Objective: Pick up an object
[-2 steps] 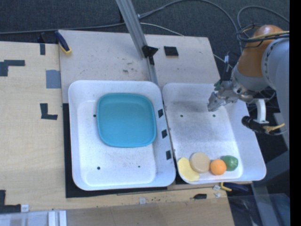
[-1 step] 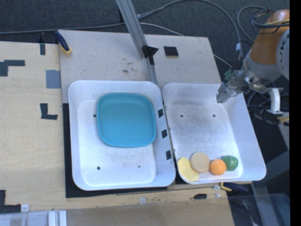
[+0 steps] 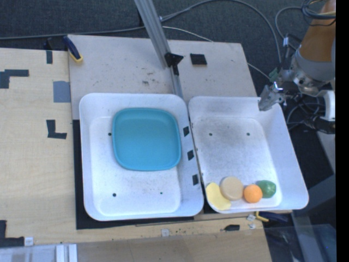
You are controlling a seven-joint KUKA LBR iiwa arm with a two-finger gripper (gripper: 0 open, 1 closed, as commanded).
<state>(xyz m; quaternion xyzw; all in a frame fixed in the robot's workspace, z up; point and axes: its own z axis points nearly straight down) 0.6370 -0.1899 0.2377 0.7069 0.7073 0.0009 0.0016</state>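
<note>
Four small things lie along the near edge of the right bin (image 3: 278, 141): a yellow piece (image 3: 216, 197), a tan round piece (image 3: 232, 188), an orange ball (image 3: 252, 194) and a green piece (image 3: 267, 188). They touch one another in a row. A teal square plate (image 3: 146, 138) lies flat in the left bin (image 3: 92, 162). My gripper (image 3: 267, 98) hangs over the far right corner of the right bin, well away from the row of small things, and nothing shows between its fingers.
A grey metal pole (image 3: 158, 31) slants down to the gap between the bins. Cables (image 3: 262, 21) loop across the dark floor behind the bench. A blue and yellow tool (image 3: 73, 49) lies at the far left of the board.
</note>
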